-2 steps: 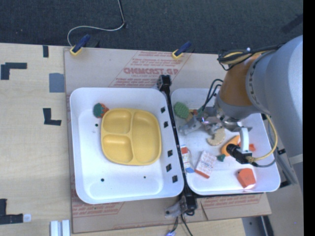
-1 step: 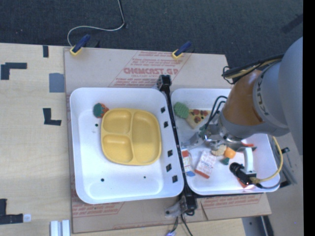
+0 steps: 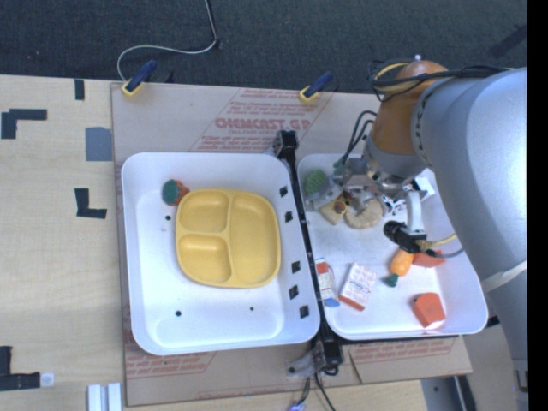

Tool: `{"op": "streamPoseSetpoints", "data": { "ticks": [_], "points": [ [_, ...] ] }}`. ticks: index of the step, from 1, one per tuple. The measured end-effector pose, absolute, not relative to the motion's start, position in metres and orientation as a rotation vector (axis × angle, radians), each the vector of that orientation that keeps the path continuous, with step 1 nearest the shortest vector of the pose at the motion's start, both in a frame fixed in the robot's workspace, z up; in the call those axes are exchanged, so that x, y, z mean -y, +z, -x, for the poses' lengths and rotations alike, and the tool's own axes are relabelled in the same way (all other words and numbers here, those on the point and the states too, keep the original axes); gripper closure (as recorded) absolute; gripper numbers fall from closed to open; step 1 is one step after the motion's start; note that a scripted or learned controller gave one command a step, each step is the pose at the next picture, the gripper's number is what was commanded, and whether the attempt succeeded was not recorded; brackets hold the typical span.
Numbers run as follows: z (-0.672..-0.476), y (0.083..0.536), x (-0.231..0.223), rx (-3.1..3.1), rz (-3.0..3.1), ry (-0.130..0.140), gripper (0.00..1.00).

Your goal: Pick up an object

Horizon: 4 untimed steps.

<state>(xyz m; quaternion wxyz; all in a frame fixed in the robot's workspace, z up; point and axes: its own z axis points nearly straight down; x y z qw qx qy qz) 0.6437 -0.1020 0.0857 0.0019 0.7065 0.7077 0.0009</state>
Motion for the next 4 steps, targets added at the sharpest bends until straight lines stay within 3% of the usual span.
{"op": "streamPoseSetpoints", "data": {
  "ticks": [1, 2, 3, 4],
  "points": [
    [-0.643, 0.097, 0.104, -2.22, -2.215, -0.007, 1.0],
    [-0.643, 0.097, 0.104, -2.22, -2.215, -0.005, 0.0],
    [-0.584, 0.09, 0.099, -2.21, -2.213, 0.013, 0.0],
    [-0.541, 0.09, 0.103, -2.212, -2.213, 0.016, 0.0]
  ]
}}
